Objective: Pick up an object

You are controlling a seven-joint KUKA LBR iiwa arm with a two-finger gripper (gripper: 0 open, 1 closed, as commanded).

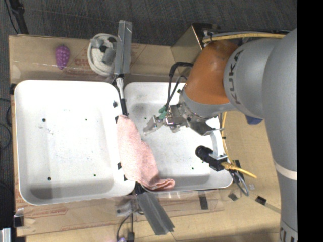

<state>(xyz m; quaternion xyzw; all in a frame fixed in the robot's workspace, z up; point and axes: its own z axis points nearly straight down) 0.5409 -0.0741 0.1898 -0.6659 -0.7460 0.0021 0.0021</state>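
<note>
A pink cloth (135, 155) lies along the left wall of the right bin (151, 92). Its lower end drapes over the bin's front rim. My gripper (153, 123) hangs over the middle of the right bin, pointing left, just right of the cloth's upper end. I see nothing held in it. The grey arm with its orange band (212, 77) covers the right part of that bin.
The left bin (30, 92) stands beside the right one. On the bench behind it lie a purple grape-like toy (62, 55) and a white coiled item (101, 52). A grey bar (122, 49) stands at the back between the bins. Cables and a black fitting (208, 156) sit at the right bin's front right.
</note>
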